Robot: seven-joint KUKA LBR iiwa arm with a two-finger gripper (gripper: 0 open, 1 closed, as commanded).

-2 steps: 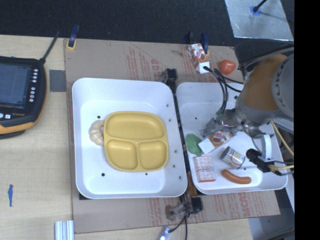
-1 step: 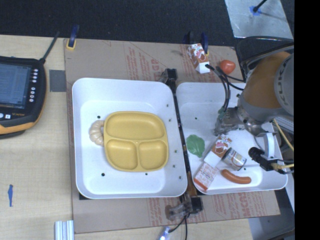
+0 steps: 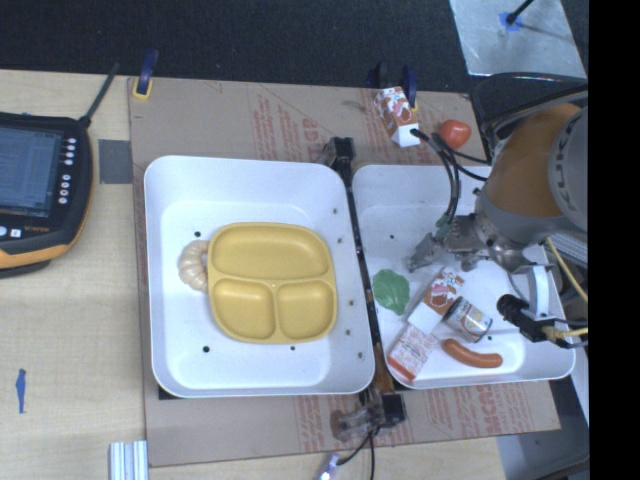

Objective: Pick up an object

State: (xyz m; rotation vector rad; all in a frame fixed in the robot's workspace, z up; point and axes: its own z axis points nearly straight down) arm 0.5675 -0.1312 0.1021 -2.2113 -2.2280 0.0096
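The arm (image 3: 530, 168) enters from the right and covers the upper right of the right bin (image 3: 400, 193). The gripper (image 3: 440, 251) hangs low over that bin; whether it is spread or closed cannot be determined, and nothing is seen held in it. Objects in the right bin: a green leaf-shaped piece (image 3: 391, 291), a red-and-white packet (image 3: 437, 300), a small can (image 3: 468, 320), a second packet (image 3: 412, 351) and a sausage (image 3: 472, 354). The left bin (image 3: 170, 268) holds a yellow divided tray (image 3: 271, 280), which partly hides a tan pastry-like item (image 3: 192, 263) at its left edge.
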